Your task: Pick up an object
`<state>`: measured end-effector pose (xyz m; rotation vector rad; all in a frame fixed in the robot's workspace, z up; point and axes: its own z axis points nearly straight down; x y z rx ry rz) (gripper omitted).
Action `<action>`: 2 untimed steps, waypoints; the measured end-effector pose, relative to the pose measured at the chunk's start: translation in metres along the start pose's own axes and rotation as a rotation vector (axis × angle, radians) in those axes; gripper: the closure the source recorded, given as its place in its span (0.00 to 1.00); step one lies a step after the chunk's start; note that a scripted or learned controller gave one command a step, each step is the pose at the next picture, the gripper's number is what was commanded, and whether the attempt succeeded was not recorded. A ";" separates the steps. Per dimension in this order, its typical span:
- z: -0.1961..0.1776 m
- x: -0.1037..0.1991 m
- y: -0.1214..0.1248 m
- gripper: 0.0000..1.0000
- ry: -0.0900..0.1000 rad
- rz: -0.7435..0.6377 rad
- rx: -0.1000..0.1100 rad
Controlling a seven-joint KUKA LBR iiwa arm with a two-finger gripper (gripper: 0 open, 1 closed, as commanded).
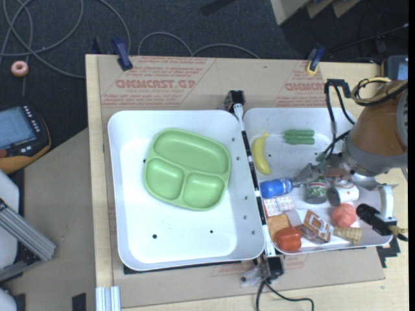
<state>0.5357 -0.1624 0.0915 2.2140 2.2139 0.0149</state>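
Note:
The right bin [285, 118] holds several small things. A yellow banana [260, 153] lies near its left wall, and a green ridged piece [299, 137] sits at the back. A blue bottle [275, 188] lies on its side. Toward the front are a red-and-white carton [280, 205], a tan cracker [279, 222], a red tomato [289, 240], a brown snack box [316, 226] and a salmon-pink ball [344, 214]. My gripper [316, 172] hangs low over the middle of this bin, just above a small green-labelled can [316, 190] and right of the blue bottle.
The left bin [130, 225] carries a light green divided plate [187, 168] in its upper half. The grey arm with its orange band [382, 131] crosses the right bin's right side. Blue clamps [121, 54] hold the cardboard at the bench's back edge.

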 end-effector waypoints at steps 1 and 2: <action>-0.009 0.001 0.000 1.00 0.000 -0.002 0.001; -0.093 0.093 0.009 1.00 0.001 -0.002 0.013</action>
